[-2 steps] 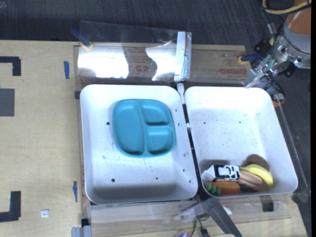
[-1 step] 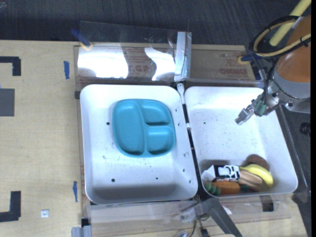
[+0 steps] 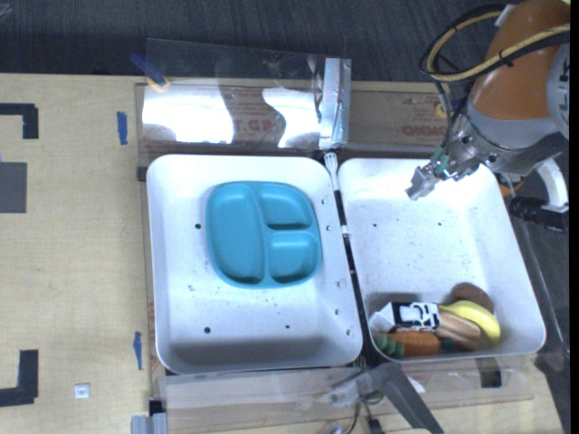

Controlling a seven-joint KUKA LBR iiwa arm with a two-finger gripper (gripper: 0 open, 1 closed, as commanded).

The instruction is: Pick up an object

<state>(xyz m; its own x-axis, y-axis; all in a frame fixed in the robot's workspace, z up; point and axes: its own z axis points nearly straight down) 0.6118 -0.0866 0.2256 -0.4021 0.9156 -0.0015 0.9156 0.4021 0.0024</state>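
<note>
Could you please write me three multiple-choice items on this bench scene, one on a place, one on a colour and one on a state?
1. Where does the pile of small objects lie?
A. In the near corner of the right bin
B. On the divided tray
C. On the bench left of both bins

2. What colour is the divided tray in the left bin?
A. Red
B. Blue
C. Black

3. How does the pincer stand to the pile?
A. Pressed into it
B. Lifting the banana out
C. Over the far part of the right bin, well apart from it

Answers:
1. A, since the banana and its neighbours crowd that bin's near edge.
2. B, since the tray is plainly blue against the white bin.
3. C, since bare white floor lies between the pincer and the pile.
</note>
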